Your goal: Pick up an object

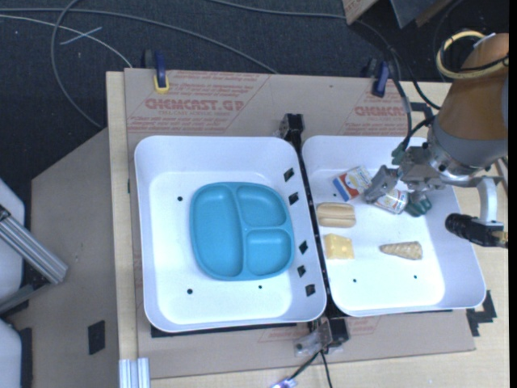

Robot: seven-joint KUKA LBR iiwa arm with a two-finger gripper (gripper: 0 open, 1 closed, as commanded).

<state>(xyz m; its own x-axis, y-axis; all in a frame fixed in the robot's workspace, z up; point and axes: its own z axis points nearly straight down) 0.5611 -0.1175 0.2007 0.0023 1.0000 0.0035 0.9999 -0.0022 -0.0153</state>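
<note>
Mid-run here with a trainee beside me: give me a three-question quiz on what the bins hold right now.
1. True or false: the blue divided plate lies in the right bin.
2. Which item lies nearest the divider between the bins? A) the hot dog bun B) the cone-shaped pastry C) the teal piece
3. Fill in: the gripper is over the ___ bin.

Key: 1 false, it lies in the left bin. 2 A. 3 right.
</note>
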